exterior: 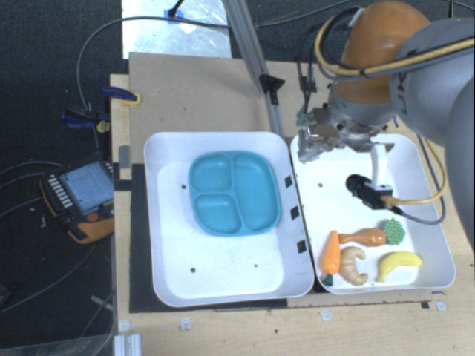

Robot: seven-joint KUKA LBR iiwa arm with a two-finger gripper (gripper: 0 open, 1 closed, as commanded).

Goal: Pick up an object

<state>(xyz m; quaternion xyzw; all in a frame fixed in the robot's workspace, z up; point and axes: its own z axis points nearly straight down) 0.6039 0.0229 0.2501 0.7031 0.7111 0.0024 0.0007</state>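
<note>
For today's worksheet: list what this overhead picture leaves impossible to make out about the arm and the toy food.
- Gripper: blurred and overhung by the wrist, so its finger state is unreadable.
- Green toy: too small to identify.
- Croissant: its contact with the carrot is unclear at this slant.
- Right bin: upper part covered by the arm.

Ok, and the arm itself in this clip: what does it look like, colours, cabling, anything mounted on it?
The arm is smooth grey with a rounded orange band above the wrist. Yellow and black cables loop around that band. Below it sits a metallic silver wrist block, leading to the gripper. A small black unit hangs off a white bracket, with a yellow cable running from it.
</note>
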